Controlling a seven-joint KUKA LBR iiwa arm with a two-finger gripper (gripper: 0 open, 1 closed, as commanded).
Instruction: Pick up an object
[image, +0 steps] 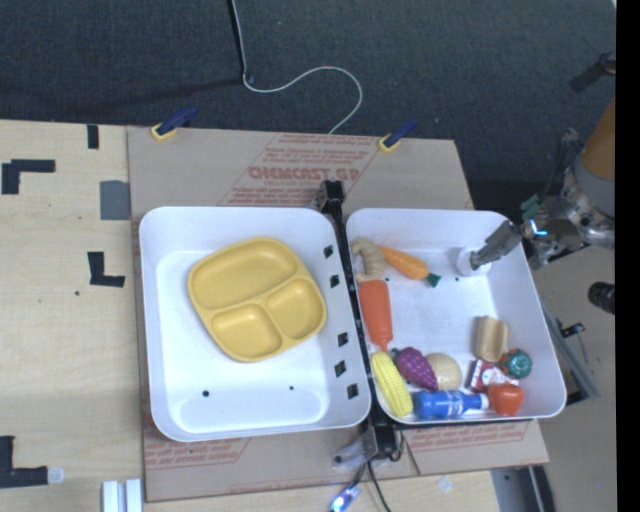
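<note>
Toys fill the near end of the right bin (520, 300), and any of them could serve as the object to lift. We see a long orange carrot (376, 310) lying along the divider, a smaller orange carrot (405, 263) near the far wall, a yellow corn cob (391, 383), a purple piece (415, 367), a blue bottle (447, 404) on its side against the near wall, and a tan block (489, 337) by the right wall.

None of them is off the floor of the bin, so we judge the task barely begun: the choice, the descent, the grasp and the lift all remain.

Our hand (478, 259) sits at the far right corner of that bin, low over a bare patch of white. Nothing lies between its tips; whether they are spread or closed we cannot tell from this angle. The small carrot is the nearest thing, just to its left; the tan block is nearer us, and the crowded cluster is well apart.

Beside it, the left bin (165, 330) holds a yellow divided plate (257, 297), and both bins rest on the worktop (60, 300).
</note>
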